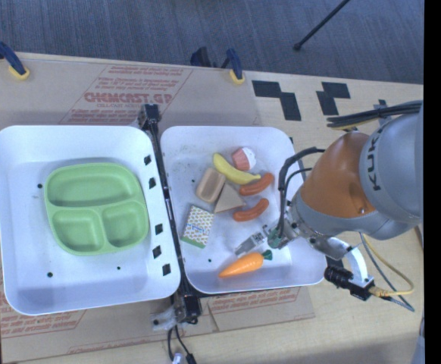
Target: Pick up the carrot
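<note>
Orange carrot [242,265] lies near the front edge of the right-hand white bin [176,203], just below and left of the claw [262,240], close to it but not between its fingers. Whether the claw is spread or pressed together cannot be told from this angle; it hangs low over the bin floor at the end of the grey arm [361,188]. Up and left of the claw sit two sausages [253,198], a banana [232,171] and a tan bread piece [211,186]; a small patterned card [198,227] lies farther left. Well to the claw's left, the other bin [8,218] holds a green divided tray [95,208].
</note>
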